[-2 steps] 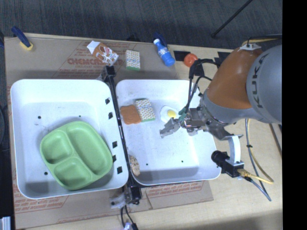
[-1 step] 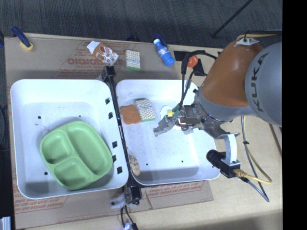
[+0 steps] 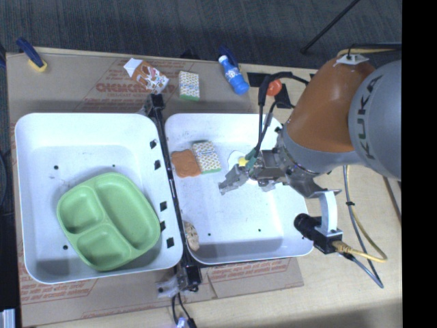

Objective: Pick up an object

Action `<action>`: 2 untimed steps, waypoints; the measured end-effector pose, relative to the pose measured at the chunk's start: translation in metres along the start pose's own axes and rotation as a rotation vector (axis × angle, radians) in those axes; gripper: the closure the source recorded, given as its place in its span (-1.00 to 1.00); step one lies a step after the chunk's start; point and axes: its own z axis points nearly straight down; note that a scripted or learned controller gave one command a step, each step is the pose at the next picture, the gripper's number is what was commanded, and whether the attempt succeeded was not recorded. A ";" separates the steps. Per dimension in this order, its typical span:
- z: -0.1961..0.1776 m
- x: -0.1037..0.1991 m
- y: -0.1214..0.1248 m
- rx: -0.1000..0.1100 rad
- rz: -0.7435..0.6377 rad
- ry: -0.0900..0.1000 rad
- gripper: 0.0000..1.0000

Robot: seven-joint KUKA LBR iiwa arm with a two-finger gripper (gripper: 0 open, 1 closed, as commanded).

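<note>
1. Camera view puts you above the desk (image 3: 321, 279), looking down at a slant on two shallow white bins side by side.
2. You see the left bin (image 3: 34, 142) carrying a green divided plate (image 3: 108, 220), which lies toward its near side.
3. You see the right bin (image 3: 225, 248) with an orange-brown pad (image 3: 184, 162) near its left wall, and a patterned sponge block (image 3: 206, 156) touching it on the right.
4. You can make out a small speckled object (image 3: 191, 236) at the right bin's near left corner, against the divider; it is too small to name.
5. Your arm (image 3: 334, 115) reaches in from the right, and the hand (image 3: 231, 181) sits low over the middle of the right bin, just right of the sponge block and apart from it.
6. You cannot tell from this view whether the hand is wide or narrow, and you see nothing gripped in it.
7. Beyond the bins you find a second sponge block (image 3: 189, 85), a crumpled wrapper (image 3: 145, 75), a blue bottle (image 3: 234, 74) and a blue-and-yellow clamp (image 3: 31, 55) on the cardboard.
</note>
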 end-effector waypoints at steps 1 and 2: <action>0.000 0.000 0.000 0.000 0.000 0.000 -1.00; 0.025 0.048 -0.002 0.002 -0.002 0.000 -1.00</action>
